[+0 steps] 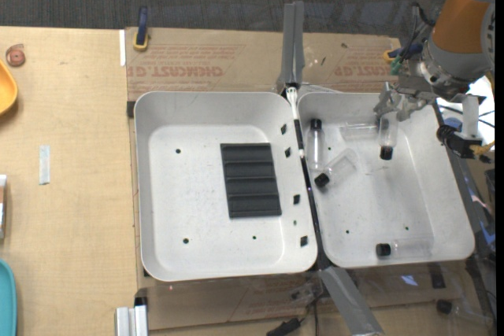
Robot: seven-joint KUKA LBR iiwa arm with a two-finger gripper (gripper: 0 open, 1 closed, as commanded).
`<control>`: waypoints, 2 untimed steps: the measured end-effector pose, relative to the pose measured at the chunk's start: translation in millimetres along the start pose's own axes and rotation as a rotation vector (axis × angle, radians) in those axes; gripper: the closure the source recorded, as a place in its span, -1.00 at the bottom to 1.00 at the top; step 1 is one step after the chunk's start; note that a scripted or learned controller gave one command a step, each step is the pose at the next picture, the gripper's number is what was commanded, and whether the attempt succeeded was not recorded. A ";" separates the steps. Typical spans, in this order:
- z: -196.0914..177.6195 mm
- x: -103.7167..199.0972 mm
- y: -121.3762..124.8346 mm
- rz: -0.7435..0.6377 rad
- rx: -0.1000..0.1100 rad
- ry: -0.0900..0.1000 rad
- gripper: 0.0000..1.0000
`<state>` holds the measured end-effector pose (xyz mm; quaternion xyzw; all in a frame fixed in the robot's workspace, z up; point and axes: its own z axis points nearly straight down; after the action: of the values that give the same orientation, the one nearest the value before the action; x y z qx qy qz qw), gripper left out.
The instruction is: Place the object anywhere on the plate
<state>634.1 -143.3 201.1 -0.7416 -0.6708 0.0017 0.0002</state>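
A black ridged plate (250, 179) lies flat in the middle of the left bin (157, 169). My gripper (387, 116) hangs over the upper part of the right bin (441, 216), reaching in from the right. A clear tube with a black cap (387, 145) hangs upright from its fingertips, cap end down, just above the bin floor. The gripper is shut on the tube's top end. The plate sits well to the left of the gripper, across the wall between the two bins.
In the right bin, a second clear capped tube (315, 144) lies by the left wall, with a clear piece with a black end (335, 169) below it. A small black block (383, 250) rests near the front wall. A metal post (292, 43) rises behind the bins.
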 end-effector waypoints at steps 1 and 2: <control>10.7 76.5 2.4 0.121 0.001 0.001 1.00; -72.9 155.5 -45.4 0.069 0.001 0.000 1.00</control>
<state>604.7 16.1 273.7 -0.7643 -0.6448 0.0020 0.0005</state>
